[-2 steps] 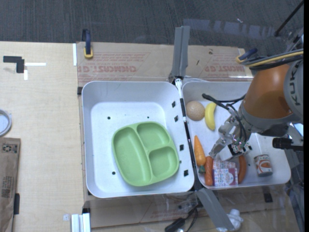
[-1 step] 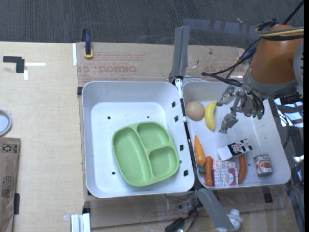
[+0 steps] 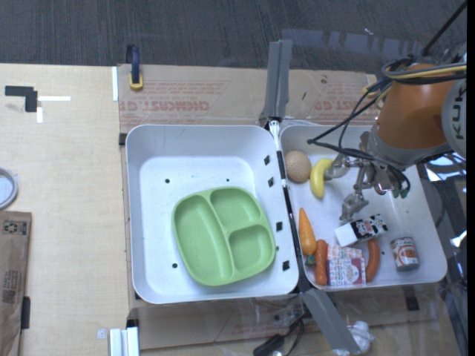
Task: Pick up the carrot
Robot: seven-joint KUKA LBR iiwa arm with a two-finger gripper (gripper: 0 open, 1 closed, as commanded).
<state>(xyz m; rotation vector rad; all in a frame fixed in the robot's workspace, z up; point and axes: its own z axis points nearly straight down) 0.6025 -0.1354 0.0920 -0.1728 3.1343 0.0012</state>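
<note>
The carrot [image 3: 306, 231] lies untouched at the left edge of the right bin [image 3: 430, 232], lower centre-right of the frame. The gripper [image 3: 355, 204] hovers right of it, fingers spread, pinching nothing; the pickup remains undone.

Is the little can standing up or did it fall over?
Fallen over. The can lies on its side on the right bin's floor, label facing up, near the bottom right corner.

Arm [image 3: 423, 102] cropped at right edge
</note>
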